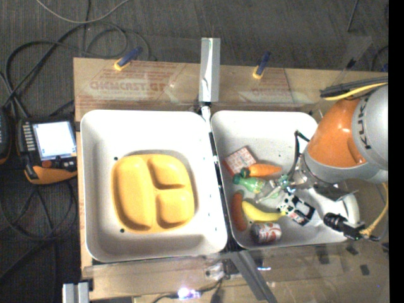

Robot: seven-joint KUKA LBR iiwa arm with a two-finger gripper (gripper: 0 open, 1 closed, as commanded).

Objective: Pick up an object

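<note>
Toy food clustered in right bin (265, 122): banana (257, 212), carrot (264, 170) above it, hot dog (237, 211) touching banana's left end, can (266, 233) just below, green bottle (249, 184), pink packet (239, 160). Gripper (287, 197) low beside banana's right end; grip state cannot tell, nothing visibly held. Left bin (95, 169) holds yellow divided tray (153, 191).

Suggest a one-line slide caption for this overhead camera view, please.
Grey-and-orange arm's tool lowered among toy food, by a yellow plastic banana, in the right white bin; yellow sectioned tray left.
</note>
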